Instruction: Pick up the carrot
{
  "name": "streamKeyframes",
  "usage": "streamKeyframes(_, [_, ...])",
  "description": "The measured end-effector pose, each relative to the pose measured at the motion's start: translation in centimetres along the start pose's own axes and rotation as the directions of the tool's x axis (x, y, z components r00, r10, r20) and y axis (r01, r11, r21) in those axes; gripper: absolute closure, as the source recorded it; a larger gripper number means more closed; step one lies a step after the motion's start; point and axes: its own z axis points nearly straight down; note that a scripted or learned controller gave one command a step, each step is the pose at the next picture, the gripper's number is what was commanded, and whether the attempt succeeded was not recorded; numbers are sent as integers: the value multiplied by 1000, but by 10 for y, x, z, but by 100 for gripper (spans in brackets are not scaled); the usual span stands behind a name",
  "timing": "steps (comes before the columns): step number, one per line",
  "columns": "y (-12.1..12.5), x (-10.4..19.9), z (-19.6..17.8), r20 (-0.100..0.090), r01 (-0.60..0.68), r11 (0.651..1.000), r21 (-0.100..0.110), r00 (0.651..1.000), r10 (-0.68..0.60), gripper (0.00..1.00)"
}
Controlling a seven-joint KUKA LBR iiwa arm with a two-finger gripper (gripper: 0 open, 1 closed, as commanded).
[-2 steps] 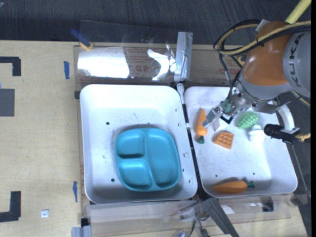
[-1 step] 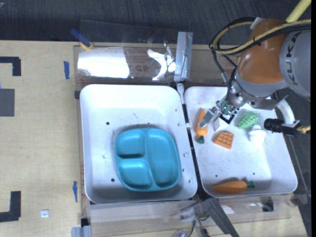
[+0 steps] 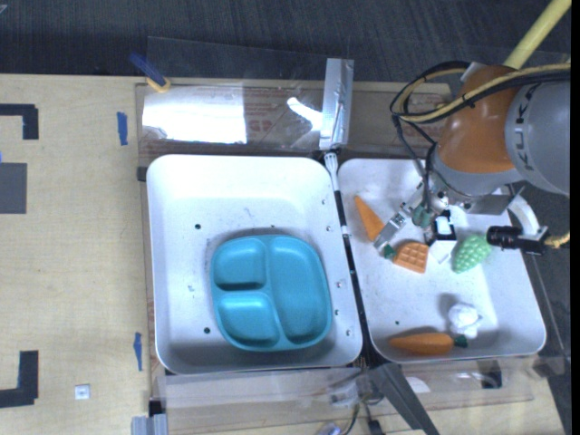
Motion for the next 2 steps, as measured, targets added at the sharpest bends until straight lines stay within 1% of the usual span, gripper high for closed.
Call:
streamKeyframes(1, [10,-14,22,0,-365,931,0,931,365,0])
streamKeyframes(2, [11,-14,12,2,-363,932,-3,932,363,100])
